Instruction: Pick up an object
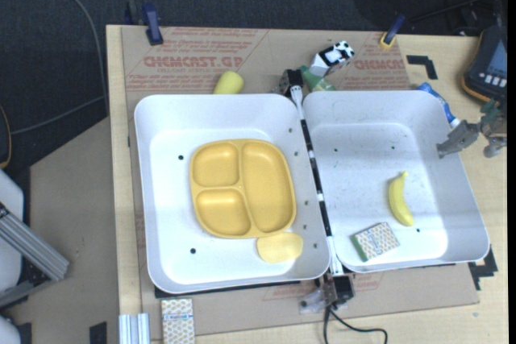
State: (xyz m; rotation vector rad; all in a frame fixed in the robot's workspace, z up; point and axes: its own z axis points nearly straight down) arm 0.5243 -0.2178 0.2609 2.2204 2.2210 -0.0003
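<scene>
Nothing is picked up: the banana lies in the right bin, and the claw, at that bin's edge, appears empty, its spread unclear.

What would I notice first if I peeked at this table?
Probably the big yellow divided plate in the middle of the left bin, with a pale yellow round thing at its lower right edge. Next, the banana in the right bin, with a small patterned packet below and to its left. The gripper sits at that bin's right rim.
</scene>
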